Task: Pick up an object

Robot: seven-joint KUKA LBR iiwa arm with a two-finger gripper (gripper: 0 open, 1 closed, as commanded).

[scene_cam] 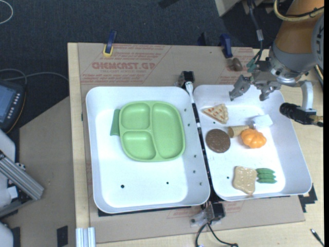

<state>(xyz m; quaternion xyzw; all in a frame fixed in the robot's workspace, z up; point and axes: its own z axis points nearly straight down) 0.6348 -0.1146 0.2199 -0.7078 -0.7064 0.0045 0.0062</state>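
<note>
We saw the arm (298, 30) cut off at the frame's top; its gripper (253, 90) hung spread wide, holding nothing, above the right bin (288, 184), near the flat pizza wedge (216, 113).

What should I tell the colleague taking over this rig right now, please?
Pincer: open, holding nothing, above the far end of the right bin.
Right bin: pizza slice, brown round patty, orange fruit, small white block, cracker, green beans.
Left bin: green divided plate.
Done: nothing picked yet.
Left: descend on one item, probably the pizza slice nearest the pincer, close and lift.
</note>
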